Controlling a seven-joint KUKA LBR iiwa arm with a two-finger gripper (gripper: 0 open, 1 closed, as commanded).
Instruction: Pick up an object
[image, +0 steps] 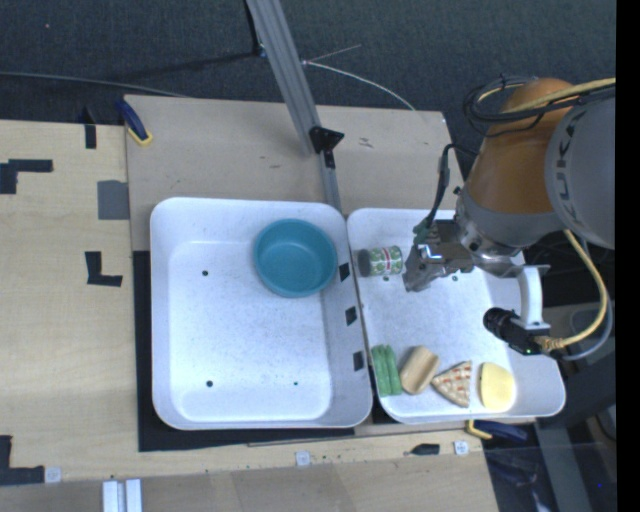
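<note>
We see the gripper (420, 277) over the right bin (440, 335), but cannot tell its finger state. A small can (382, 261) lies at its nine o'clock, just beside. Toy foods (445, 377) sit at six o'clock.

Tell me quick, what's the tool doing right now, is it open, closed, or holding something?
Tool: cannot be told. It sits over the right bin, just right of the small can.

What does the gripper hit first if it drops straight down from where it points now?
Probably bare floor of the right bin; the gripper hangs just right of the small can, though depth is unclear.
</note>
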